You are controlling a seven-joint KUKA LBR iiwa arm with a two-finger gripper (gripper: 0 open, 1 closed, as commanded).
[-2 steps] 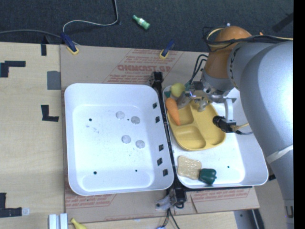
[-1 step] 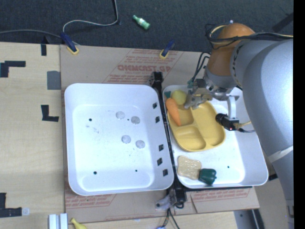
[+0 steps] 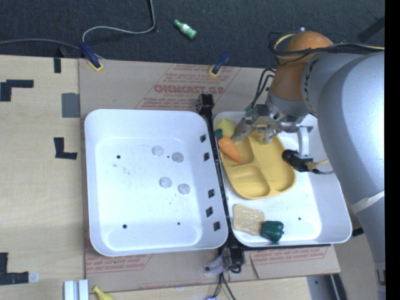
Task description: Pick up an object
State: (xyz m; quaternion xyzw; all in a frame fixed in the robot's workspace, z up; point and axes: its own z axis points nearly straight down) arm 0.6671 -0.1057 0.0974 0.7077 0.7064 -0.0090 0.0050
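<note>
Overhead, pincer (image 3: 257,127), grip state unclear, above yellow tray (image 3: 265,175); cardboard (image 3: 125,86) reads "CHEMCAST".

Two white bins: left bin (image 3: 150,179), right bin (image 3: 312,220). One yellow divided plate (image 3: 262,170) in right bin. One orange carrot (image 3: 229,149), one small yellow-green piece (image 3: 224,128) at upper left of that bin. One beige slice (image 3: 248,220), one dark green pepper (image 3: 272,230) at lower middle of frame. One small green item (image 3: 185,29) on dark floor, top center. Two yellow-blue clamps (image 3: 92,59) (image 3: 219,65) at cardboard's upper edge.
</note>
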